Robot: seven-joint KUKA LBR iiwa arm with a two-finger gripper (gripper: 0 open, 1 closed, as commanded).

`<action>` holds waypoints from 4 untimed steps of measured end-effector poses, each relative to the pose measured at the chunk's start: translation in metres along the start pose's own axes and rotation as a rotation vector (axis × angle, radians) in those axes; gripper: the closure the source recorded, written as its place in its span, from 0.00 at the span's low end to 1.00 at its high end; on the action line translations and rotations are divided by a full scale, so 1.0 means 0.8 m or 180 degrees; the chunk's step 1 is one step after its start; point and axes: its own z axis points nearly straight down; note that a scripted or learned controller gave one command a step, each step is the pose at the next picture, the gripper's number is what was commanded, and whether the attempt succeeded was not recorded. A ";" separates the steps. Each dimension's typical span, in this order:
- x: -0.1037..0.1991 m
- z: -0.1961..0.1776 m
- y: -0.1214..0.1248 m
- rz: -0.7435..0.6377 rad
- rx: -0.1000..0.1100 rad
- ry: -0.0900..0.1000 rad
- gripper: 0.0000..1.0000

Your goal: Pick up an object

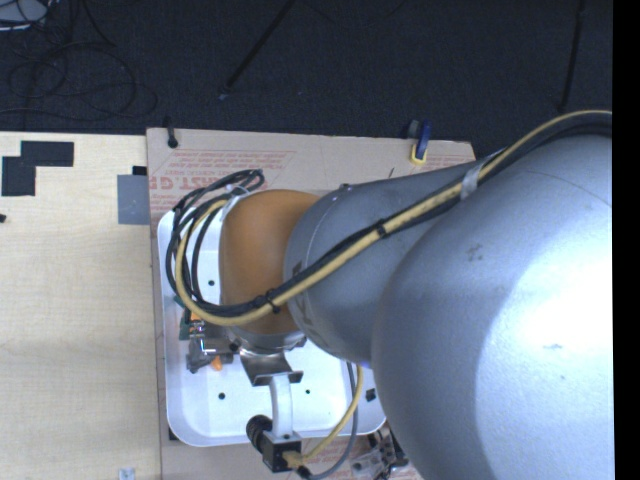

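My arm's orange band [255, 253] and grey body cover most of the white bin [195, 423]. The gripper [207, 353] reaches down at the bin's left side, largely hidden beneath the wrist. A small orange object [216, 364] lies right beside its metal tip, and a green scrap [186, 320] peeks out at the bin's left wall. I cannot make out whether anything sits between the fingers.
The bin rests on a cardboard sheet [300, 158] on the pale bench [70, 298]. A blue and yellow clamp [418, 140] holds the cardboard's far edge. Black cables [195, 218] loop over the bin's left rim.
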 end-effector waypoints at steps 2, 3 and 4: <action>-0.013 -0.056 0.057 0.0009 -0.0042 0.0015 0.00; -0.052 0.052 0.063 0.0015 -0.0006 -0.0001 0.00; -0.120 -0.047 0.109 0.0020 -0.0055 0.0013 0.00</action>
